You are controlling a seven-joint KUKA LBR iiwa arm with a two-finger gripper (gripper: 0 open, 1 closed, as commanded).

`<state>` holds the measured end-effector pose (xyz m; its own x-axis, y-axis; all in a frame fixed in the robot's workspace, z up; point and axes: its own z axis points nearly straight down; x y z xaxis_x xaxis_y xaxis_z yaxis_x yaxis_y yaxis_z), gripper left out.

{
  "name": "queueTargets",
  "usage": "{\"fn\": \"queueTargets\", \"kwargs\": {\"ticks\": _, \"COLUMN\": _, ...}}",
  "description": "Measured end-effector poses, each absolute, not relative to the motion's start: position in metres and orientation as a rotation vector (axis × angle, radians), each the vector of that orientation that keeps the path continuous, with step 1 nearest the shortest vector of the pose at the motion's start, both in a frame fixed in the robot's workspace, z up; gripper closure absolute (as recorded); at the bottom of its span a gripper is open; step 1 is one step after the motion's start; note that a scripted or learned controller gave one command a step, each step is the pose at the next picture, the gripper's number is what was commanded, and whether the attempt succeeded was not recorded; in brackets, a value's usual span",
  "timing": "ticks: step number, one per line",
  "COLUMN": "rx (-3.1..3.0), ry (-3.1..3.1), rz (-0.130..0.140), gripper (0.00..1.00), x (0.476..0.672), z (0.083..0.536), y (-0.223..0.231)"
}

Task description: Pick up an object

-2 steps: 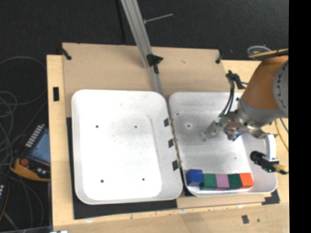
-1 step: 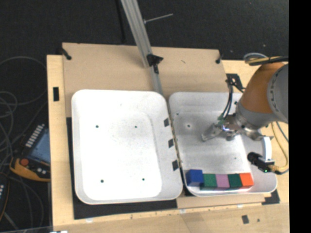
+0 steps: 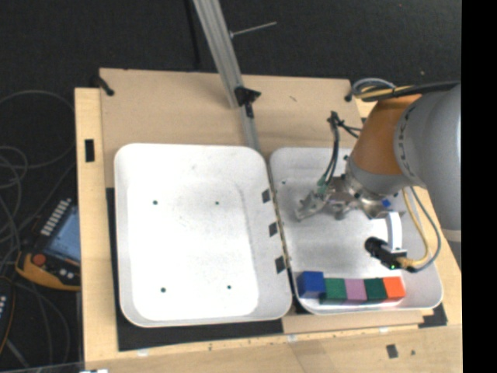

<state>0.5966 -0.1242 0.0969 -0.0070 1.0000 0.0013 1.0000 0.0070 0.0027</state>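
Note:
Along the near wall of the right bin (image 3: 299, 169) lies a row of blocks: a blue block (image 3: 311, 283), a green block (image 3: 335, 289), a pale purple block (image 3: 355, 289), a second green block (image 3: 375, 288) and an orange block (image 3: 394, 287). My gripper (image 3: 314, 203) hangs over the middle of the right bin, farther back than the row and apart from it. Its fingers point left. Nothing shows between them.
The left bin (image 3: 194, 231) lies beside the right one, with dark clips along the shared wall. A slanted metal rail (image 3: 221, 45) rises from behind the bins. The arm's grey body and orange band (image 3: 380, 142) cover the right bin's back right corner.

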Motion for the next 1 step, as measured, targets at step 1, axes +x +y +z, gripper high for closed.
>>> {"fn": "queueTargets", "kwargs": {"ticks": 1, "rx": 2.212, "ry": 2.218, "rz": 0.008, "gripper": 0.0, "x": 0.6173, "z": 0.2536, "y": -0.1329}}
